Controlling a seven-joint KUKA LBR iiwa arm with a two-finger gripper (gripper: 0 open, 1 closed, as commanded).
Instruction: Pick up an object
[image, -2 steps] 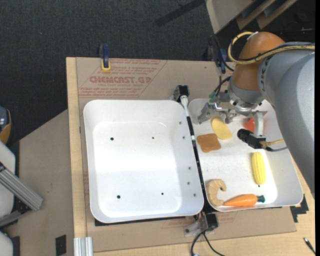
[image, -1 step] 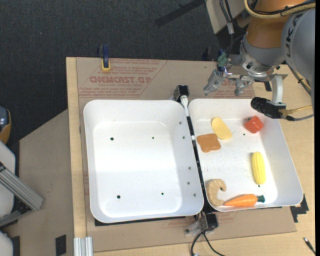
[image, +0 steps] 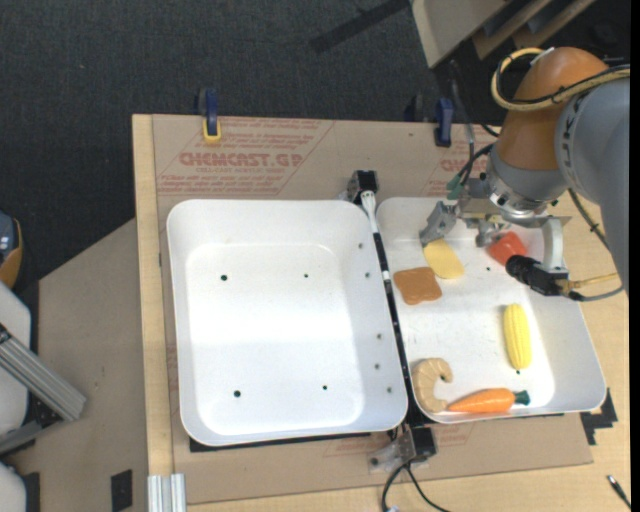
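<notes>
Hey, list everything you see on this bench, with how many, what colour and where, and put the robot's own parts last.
Bins: two, white; left bin, right bin.
Corn cob: one, yellow, right bin, right side.
Carrot: one, orange with green top, right bin, front edge.
Croissant-like piece: one, tan, right bin, front left.
Toast-like slice: one, brown, right bin, left side.
Pale yellow piece: one, right bin, back left.
Red piece: one, right bin, back, partly hidden by the gripper.
Clamps: two, blue, board's back edge.
Arm: one, grey with orange band, from right.
Gripper: one, over right bin's back.
</notes>
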